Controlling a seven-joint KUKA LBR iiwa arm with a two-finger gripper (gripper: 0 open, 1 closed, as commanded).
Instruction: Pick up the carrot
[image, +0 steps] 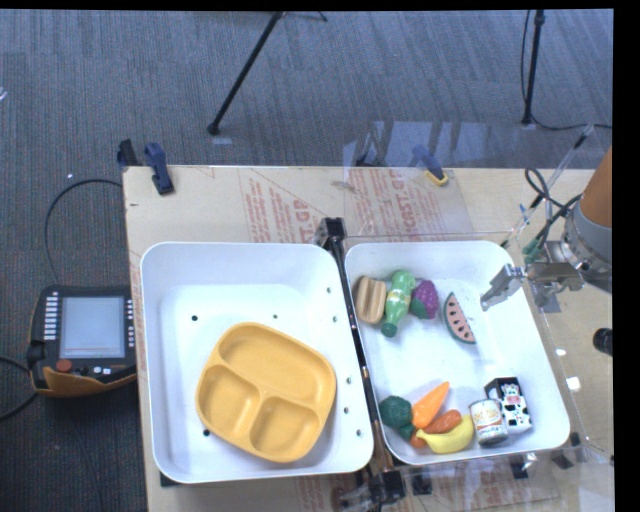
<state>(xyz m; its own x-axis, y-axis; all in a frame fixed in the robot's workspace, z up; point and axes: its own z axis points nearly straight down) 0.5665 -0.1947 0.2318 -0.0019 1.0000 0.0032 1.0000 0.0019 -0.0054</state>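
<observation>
The orange carrot (430, 403) lies slanted in the near part of the right bin (520, 340), between a green broccoli (395, 411) and a yellow banana (447, 437). My gripper (512, 283) hangs over the right bin's far right side, well behind and to the right of the carrot. Nothing shows in its grasp. The arm comes in from the right edge.
The right bin's far side holds a tan bread piece (370, 298), a green vegetable (400, 300), purple grapes (425, 297) and a watermelon slice (459, 318). A can (488, 420) and a small carton (510, 403) stand near the carrot. A yellow divided plate (265, 390) sits in the left bin (170, 300).
</observation>
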